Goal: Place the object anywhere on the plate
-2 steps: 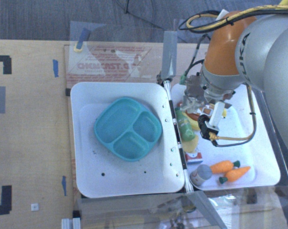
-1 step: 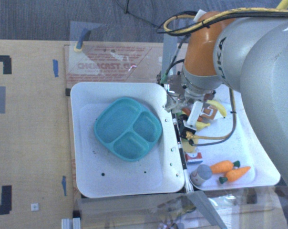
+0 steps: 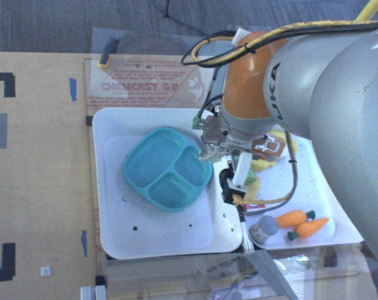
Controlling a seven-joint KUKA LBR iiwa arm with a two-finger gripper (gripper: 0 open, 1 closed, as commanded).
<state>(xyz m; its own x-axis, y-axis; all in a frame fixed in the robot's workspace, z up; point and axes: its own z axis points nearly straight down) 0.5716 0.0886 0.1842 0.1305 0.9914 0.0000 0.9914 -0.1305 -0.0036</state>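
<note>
A grey-and-orange arm reaches in from the right of the frame, its gripper poised at the right edge of a teal plate in the left bin. Whether the jaws are apart or together cannot be told. Two carrots and a grey cylinder lie at the lower end of the right bin, with a yellow item partly hidden under the wrist. Nothing rests on the plate.

Teal three-compartment plate, flat, right of centre in the left bin
</note>
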